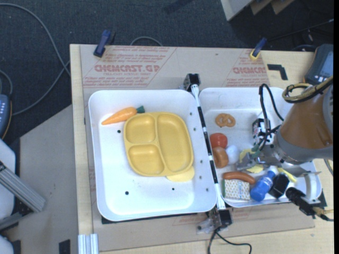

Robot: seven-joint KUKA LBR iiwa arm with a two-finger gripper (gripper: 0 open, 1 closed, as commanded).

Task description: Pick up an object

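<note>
The right bin (233, 97) holds a brown pretzel (225, 120), a red tomato-like piece (218, 140), a brown-orange roll (220, 156), a sausage (239, 177), a pale speckled block (237, 190), a blue bottle (262, 187) and a yellow piece (256, 168). My gripper (248, 161) is low in this bin, just right of the roll, above the sausage and touching or close over the yellow piece. The grey arm with its orange band (308, 126) comes in from the right and hides the bin's right side.
In the left bin (106, 157) lie a yellow divided plate (158, 143), an orange carrot (119, 115) at its upper left, and a pale yellow piece (181, 176) peeking out under the plate's lower right edge. A ridge (204, 142) separates the bins.
</note>
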